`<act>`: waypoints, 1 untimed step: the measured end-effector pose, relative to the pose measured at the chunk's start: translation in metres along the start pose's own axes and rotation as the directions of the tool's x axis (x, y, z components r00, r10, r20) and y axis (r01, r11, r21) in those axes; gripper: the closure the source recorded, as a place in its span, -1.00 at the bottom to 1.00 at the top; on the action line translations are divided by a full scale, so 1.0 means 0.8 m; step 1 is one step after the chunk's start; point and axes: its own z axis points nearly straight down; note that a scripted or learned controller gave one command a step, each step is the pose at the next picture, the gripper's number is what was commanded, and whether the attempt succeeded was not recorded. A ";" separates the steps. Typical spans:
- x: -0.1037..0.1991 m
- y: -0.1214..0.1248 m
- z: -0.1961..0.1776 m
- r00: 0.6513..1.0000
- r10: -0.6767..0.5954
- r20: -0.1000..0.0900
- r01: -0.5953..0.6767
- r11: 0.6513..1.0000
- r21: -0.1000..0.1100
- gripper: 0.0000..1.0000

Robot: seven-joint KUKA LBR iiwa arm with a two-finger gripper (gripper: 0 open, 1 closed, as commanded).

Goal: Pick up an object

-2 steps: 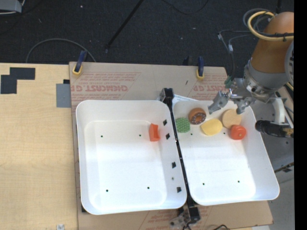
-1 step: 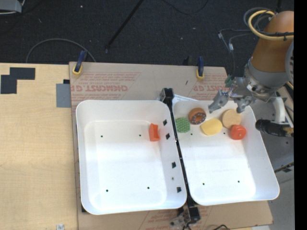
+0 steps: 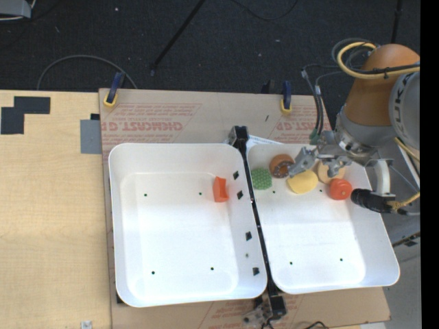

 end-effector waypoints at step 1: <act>-0.012 0.002 0.064 1.000 0.000 0.000 0.000 1.000 -0.001 -1.00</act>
